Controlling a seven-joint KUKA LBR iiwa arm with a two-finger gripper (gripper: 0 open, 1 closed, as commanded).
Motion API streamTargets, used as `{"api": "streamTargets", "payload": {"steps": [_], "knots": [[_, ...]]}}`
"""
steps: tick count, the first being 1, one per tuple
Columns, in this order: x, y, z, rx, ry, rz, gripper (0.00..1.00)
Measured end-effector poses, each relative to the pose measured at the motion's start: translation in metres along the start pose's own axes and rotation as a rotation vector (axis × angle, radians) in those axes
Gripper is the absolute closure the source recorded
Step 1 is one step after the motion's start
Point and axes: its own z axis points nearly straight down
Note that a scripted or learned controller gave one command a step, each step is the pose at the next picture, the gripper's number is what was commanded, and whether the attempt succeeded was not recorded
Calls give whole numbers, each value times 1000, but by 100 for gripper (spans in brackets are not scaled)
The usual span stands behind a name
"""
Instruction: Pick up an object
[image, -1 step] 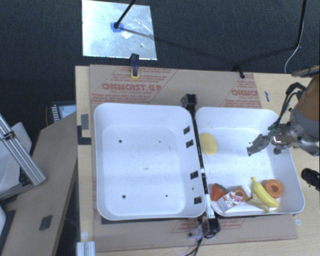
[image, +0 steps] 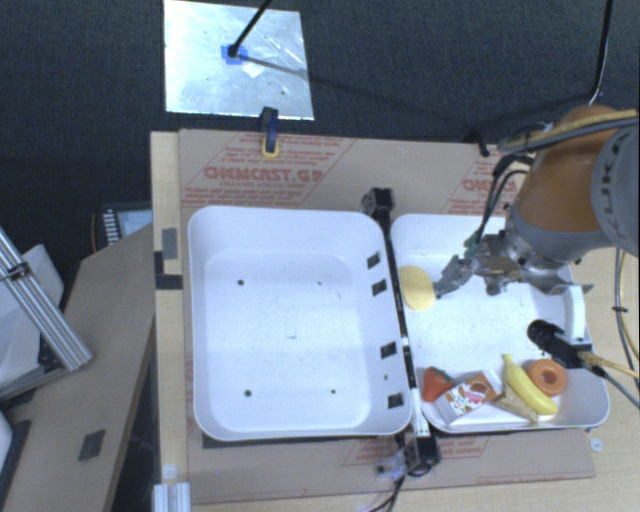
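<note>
My gripper (image: 468, 284) hangs over the upper middle of the right bin (image: 470, 330), open, with nothing between its fingers. A yellow rounded object (image: 417, 288) lies just left of the left fingertip, close to the bin's left wall. Along the bin's front edge lie a red piece (image: 436, 383), a white and red packet (image: 466, 396), a banana (image: 527, 386) and an orange ring-shaped object (image: 547, 377). These sit well below the gripper in the view.
The left bin (image: 290, 225) stands beside the right one, parted from it by a black-clipped divider (image: 392, 300). Both rest on a cardboard sheet (image: 300, 170). The orange-banded arm (image: 570, 190) comes in from the right above the right bin's far corner.
</note>
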Motion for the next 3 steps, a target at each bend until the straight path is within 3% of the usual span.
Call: {"api": "streamTargets", "payload": {"steps": [1,3], "knots": [[-29,41,26,-2,-4,11,0],[-28,40,25,-1,-3,11,0]]}}
